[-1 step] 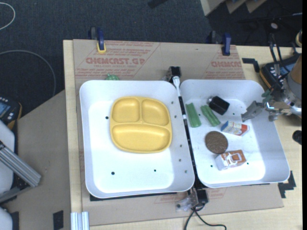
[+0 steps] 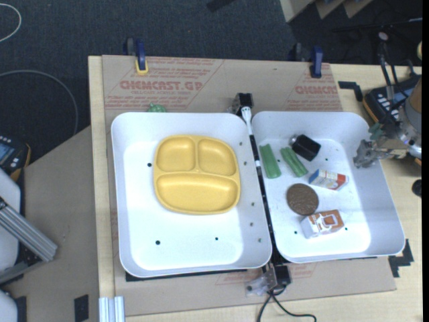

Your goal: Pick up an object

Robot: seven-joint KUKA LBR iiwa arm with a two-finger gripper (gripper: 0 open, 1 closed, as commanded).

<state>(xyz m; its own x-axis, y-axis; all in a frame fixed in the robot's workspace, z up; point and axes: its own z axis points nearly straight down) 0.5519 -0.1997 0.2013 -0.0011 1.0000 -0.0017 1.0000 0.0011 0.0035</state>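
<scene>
The tool (image 2: 365,154) sits at the right edge of the frame, just over the right rim of the right bin (image 2: 375,206), at about mid-height of the picture. It reaches in from the right on the arm (image 2: 409,123), whose wrist parts look pale and blurred there. Whether it is spread or pressed together cannot be told, and nothing is seen in its grip.

The things to pick lie in the right bin, all to the left of and below the tool. Nearest is a small white carton with red and blue print (image 2: 328,178), down and to the left. Further left, near the bin's upper part, is a black block (image 2: 305,146), and beside it two green sticks: one (image 2: 293,161) tilted, the other (image 2: 270,160) closer to the bin's left wall. Below the carton lies a brown round disc (image 2: 302,198), and below that a white and orange box (image 2: 323,223), near the bin's lower edge.

The left bin (image 2: 134,200) holds a yellow divided plate (image 2: 197,174) in its upper half, well apart from the tool. Both bins rest on the table (image 2: 201,86).
</scene>
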